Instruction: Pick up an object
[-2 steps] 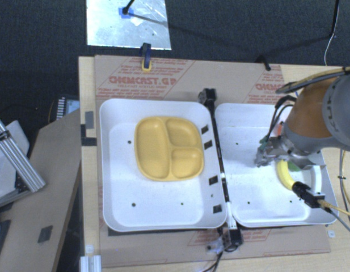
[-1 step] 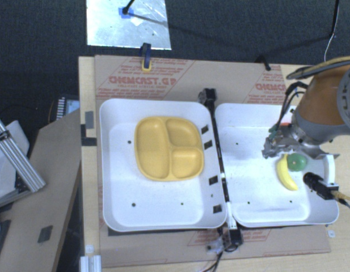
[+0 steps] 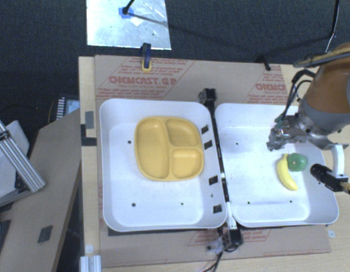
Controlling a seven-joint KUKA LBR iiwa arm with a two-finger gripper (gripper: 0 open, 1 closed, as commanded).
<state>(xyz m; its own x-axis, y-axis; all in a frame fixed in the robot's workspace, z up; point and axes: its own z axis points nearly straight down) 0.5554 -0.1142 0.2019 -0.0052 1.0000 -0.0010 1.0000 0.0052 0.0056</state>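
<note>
A: How many bins?

B: Two, side by side on the bench. The left bin (image 3: 115, 169) and the right bin (image 3: 248, 208), both white and shallow, with a black strip running along the seam between them.

A: And what lies in them?

B: In the left one, a single yellow plate (image 3: 168, 148) with three compartments, set roughly in the middle. In the right one, two things: one banana (image 3: 286, 175) and one green ball (image 3: 298, 162).

A: Where do those two sit?

B: Toward the right side of that bin. The ball is touching the banana's upper end, or just beside it; the banana lies on the bin floor with its far tip pointing up toward the arm.

A: The arm?

B: One arm (image 3: 333, 89), grey with an orange band, reaching in from the right. Its gripper (image 3: 278, 137) sits over the right bin, up and left of the banana, near it but apart.

A: Open or clenched?

B: I cannot tell; the tip is a small metallic blur. Nothing shows between it and the fruit.

A: Anything else?

B: One silvery sheet (image 3: 128, 16) on the dark floor beyond the bench.
</note>
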